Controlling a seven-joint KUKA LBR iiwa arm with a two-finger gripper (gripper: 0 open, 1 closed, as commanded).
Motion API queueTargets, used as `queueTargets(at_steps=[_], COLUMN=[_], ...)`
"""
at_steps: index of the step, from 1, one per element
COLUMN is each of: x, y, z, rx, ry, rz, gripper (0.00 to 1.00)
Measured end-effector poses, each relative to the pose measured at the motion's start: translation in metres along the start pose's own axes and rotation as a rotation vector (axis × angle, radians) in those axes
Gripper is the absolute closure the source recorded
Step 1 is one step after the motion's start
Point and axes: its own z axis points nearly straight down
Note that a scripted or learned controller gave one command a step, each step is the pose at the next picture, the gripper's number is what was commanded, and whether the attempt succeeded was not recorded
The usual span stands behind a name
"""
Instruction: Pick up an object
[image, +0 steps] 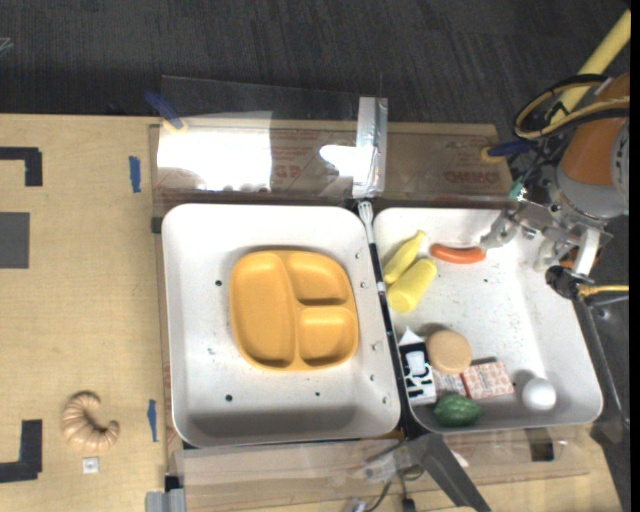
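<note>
You've got a yellow tray (293, 306) in a white bin (190, 300), orange carrot (458, 254), green pepper (457, 410), white ball (540, 394).

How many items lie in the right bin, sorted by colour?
Yellow: 2, the two yellow pieces
Orange: 1, the carrot-like piece
Tan: 1, the round bun
Green: 1, the green item
White: 1, the white ball
Printed: 2, the black-and-white carton, the red-patterned box
Total: 8

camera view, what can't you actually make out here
- Claw: small and tangled among cables at the right bin's far corner, so whether it is open or shut is unclear.
- Black-and-white box: print too small to read.
- Green item: partly cut off by the bin rim, kind unclear.
- Arm: cut off by the right edge.
</note>
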Motion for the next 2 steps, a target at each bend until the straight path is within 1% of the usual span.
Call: queueTargets(at_steps=[1, 2], x=[0.034, 0.036], y=[-0.017, -0.016], z=[0.029, 0.019], rx=[-0.014, -0.013], ry=[0.004, 0.005], rz=[0.31, 0.307], gripper=[0.0, 1.0])
